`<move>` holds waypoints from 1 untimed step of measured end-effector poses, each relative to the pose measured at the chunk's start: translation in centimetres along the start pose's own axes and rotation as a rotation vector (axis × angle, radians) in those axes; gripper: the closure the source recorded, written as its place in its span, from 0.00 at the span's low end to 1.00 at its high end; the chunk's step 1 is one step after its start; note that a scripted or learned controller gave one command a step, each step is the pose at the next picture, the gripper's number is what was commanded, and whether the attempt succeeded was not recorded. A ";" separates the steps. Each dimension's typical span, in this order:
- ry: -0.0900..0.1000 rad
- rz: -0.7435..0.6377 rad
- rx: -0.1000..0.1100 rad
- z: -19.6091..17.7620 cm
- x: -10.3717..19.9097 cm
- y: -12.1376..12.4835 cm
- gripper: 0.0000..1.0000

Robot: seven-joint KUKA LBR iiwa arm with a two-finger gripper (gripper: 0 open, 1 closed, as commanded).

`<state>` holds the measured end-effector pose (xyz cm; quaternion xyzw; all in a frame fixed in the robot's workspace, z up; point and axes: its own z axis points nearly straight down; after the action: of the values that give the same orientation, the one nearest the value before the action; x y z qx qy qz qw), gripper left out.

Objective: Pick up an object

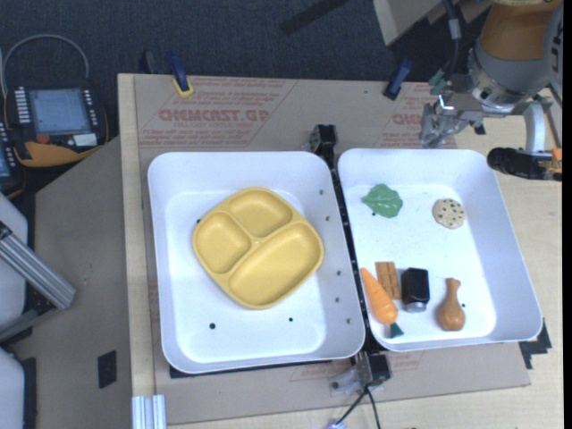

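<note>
arm (518,25): cut off at top edge | hand (438,125): finger state unclear

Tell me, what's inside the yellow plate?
The yellow plate has three compartments, and nothing can be seen in any of them. It covers the left bin's floor beneath, so that spot stays hidden.

Dark blue carpet floor (250,25), brown board bench top (268,105), handheld screen unit (55,114) at left.

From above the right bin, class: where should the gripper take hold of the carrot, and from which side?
Probably the carrot's thick orange middle, coming straight down from above. It lies flat and slanted, tapering toward its green end, with the brown block close along one side, so fingers should close across its width, where clearance looks tight.
</note>
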<state>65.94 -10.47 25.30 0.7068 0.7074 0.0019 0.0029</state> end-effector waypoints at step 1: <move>0.003 -0.003 0.008 -0.2 4.8 -0.8 1.00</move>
<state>65.14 -5.62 25.51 0.7057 0.7086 -0.0001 -0.0009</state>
